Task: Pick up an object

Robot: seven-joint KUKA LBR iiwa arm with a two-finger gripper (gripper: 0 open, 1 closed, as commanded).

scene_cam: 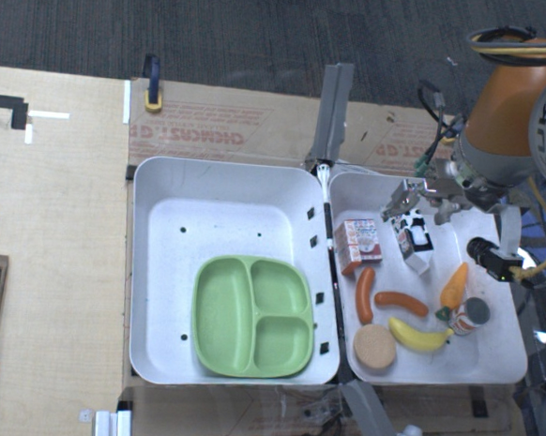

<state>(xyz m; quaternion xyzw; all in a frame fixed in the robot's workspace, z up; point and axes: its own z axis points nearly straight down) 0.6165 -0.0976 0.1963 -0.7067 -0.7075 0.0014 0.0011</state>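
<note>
The gripper (414, 214) hangs over the far part of the right bin (505, 372), fingers apart around nothing. Just below it stands a small white carton (416, 241), with a red-and-white box (357, 244) by the left wall. Toward the near edge lie two sausages (401, 302), a carrot (454, 284), a banana (418, 337) and a round bun (374, 347); a green divided plate (252, 316) fills the left bin's (157, 250) near half.

End effector (414, 214) above toy food (407, 312) in right bin (501, 371).
</note>
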